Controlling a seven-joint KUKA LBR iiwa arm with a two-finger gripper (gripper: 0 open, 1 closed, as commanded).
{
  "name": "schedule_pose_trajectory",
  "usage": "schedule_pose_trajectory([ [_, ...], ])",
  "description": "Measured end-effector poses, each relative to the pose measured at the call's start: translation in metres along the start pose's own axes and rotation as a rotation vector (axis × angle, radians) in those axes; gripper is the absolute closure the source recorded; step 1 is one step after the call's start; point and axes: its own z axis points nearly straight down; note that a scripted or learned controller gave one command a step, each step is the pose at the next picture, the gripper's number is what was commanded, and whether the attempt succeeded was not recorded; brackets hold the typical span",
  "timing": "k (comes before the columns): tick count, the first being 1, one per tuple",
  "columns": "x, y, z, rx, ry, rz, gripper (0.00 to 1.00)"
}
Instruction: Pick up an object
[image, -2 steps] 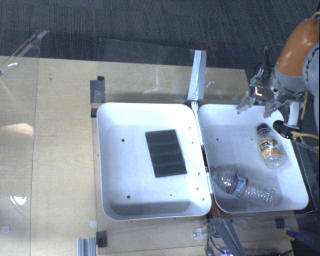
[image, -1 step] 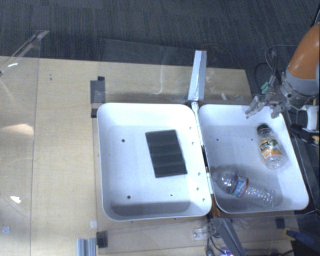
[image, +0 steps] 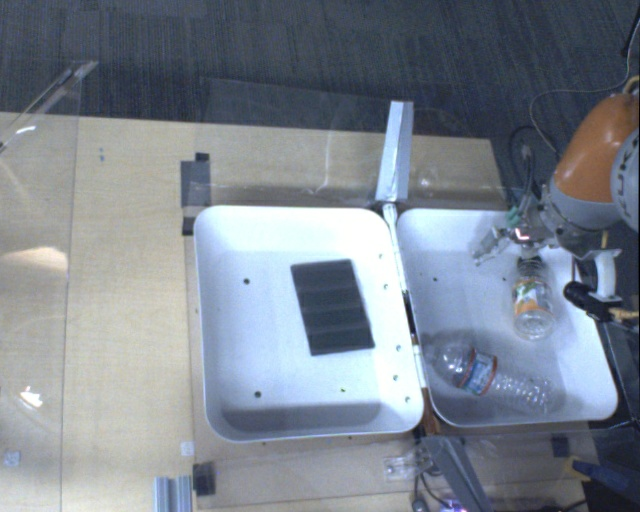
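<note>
1. Two clear plastic bottles lie in the right shallow white bin (image: 455, 410).
2. The small clear bottle with a yellowish label (image: 531, 302) sits towards the bin's right side, its long axis running far to near, with the cap end towards the far side.
3. The larger crushed clear bottle with a red and blue label (image: 487, 373) lies along the near side of the same bin, its long axis running left to right and slightly nearer at the right end. Which end carries the cap cannot be told.
4. The two bottles lie near each other but apart.
5. The grey arm with an orange band (image: 592, 165) reaches in from the right, and its hand (image: 514, 235) hangs over the far part of the right bin, just beyond the small bottle.
6. Whether the hand is spread or pressed together cannot be told.
7. The left shallow white bin (image: 230, 300) holds a dark ridged rectangular pad (image: 332, 306), lying flat near the middle, its long axis far to near.
8. Both bins rest on the pale wooden table (image: 110, 300).
</note>
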Motion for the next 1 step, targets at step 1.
schedule_pose_trajectory([
  [1, 0.0063, -0.0447, 0.0179, 0.004, 0.010, -0.088, 0.00],
])
